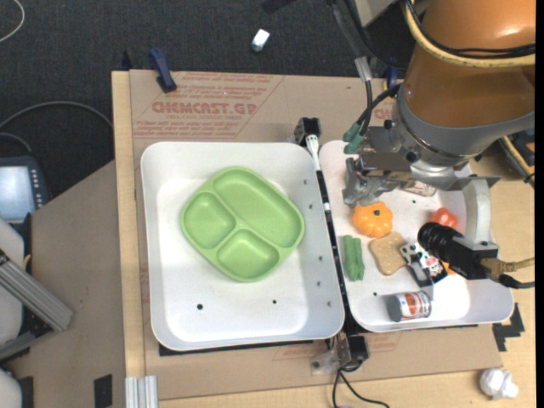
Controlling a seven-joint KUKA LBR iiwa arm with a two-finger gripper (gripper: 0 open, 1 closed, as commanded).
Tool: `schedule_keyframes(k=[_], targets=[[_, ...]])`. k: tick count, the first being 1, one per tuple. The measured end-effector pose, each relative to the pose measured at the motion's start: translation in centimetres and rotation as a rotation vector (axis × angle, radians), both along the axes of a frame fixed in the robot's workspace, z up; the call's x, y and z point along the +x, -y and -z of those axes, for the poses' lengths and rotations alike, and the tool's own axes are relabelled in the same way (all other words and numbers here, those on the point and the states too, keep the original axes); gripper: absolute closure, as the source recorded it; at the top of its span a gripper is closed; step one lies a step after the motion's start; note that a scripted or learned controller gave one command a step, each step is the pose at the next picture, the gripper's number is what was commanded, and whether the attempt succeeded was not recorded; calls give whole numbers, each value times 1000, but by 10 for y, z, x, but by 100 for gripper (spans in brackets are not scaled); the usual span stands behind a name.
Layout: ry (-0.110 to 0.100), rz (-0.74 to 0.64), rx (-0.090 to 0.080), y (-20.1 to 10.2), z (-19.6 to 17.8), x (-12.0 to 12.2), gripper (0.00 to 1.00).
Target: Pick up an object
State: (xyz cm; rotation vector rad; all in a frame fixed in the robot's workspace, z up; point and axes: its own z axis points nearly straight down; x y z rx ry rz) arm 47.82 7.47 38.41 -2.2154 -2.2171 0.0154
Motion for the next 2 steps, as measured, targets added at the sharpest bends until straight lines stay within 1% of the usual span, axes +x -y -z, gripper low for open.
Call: schedule_keyframes(k=[1, 2], targets=[[2, -15, 3, -151, 61, -2, 100], [22, 2, 5, -150, 1, 70, 100]])
